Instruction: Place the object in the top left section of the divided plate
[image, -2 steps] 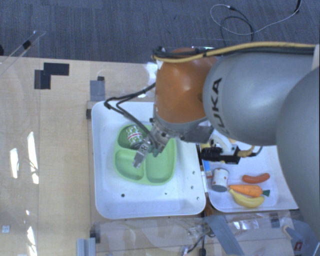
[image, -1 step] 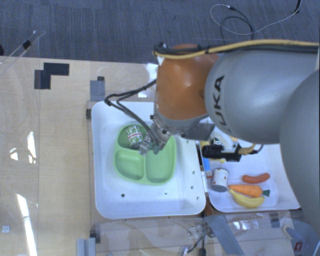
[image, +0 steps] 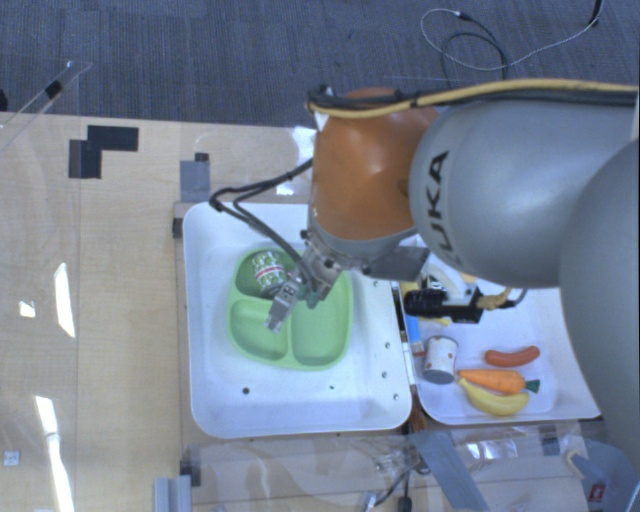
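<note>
Camera view shows you the gripper (image: 283, 306) over the green divided plate (image: 325, 345); a green can (image: 262, 272) lies in the plate's top left section; finger state unclear.

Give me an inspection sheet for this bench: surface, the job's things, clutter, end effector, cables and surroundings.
Surface: wooden bench bearing a left white bin and a right white bin.
Job's things: green divided plate in the left bin; a green can lies in its top left section.
Clutter: sausage, carrot, banana, small can, all in the right bin.
End effector: above the plate, beside the green can.
Cables: black cable looping to the wrist; yellow cable along the arm.
Surroundings: grey carpet.
</note>
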